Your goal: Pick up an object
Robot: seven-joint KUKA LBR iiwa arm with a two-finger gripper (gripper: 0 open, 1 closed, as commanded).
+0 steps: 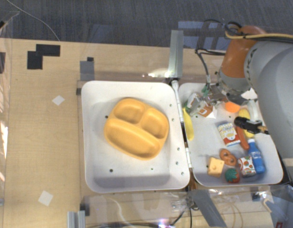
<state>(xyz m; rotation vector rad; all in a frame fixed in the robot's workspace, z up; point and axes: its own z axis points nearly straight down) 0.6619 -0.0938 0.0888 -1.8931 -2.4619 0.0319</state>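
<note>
The gripper [203,101] is low in the right bin's [199,172] far-left corner, over a small red-and-white packet [205,110]; whether it grips cannot be told. The yellow banana [188,123] lies at seven o'clock, long axis along the bin wall.

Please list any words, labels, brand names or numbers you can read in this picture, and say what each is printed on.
None can be read.
Blue and white carton in the right bin: printed front, too blurred to read.
Small red and white pack beside the blue bottle: print too small to read.
Green and white packet by the gripper: markings blurred.
Yellow divided tray: no text visible.
</note>
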